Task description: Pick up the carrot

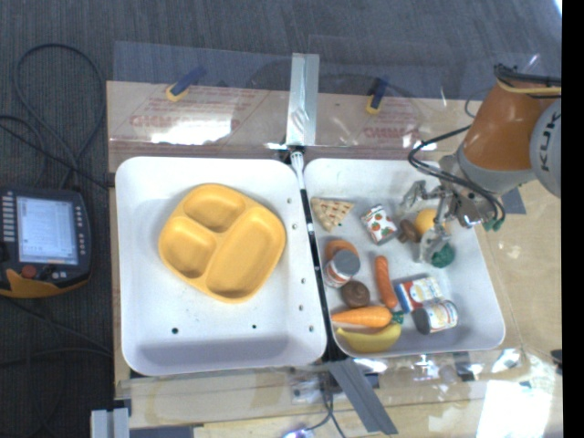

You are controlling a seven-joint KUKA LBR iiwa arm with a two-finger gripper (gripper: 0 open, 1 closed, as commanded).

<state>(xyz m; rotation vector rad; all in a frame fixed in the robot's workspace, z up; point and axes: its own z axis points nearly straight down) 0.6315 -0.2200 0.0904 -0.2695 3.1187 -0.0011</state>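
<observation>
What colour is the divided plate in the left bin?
The divided plate is yellow-orange all over; the camera view from above shows it clearly.

Grey arm [538, 144] with an orange band — black cables looping beside its metal, skeletal hand [429, 210].

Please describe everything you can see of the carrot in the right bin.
The carrot is orange, smooth and plastic-looking, like toy food, with a small green tip at its right end. It lies flat and almost level near the front edge of the right bin, thick end to the left. It rests against the banana just below it, and a brown round piece sits close above. The gripper is apart from it.
</observation>
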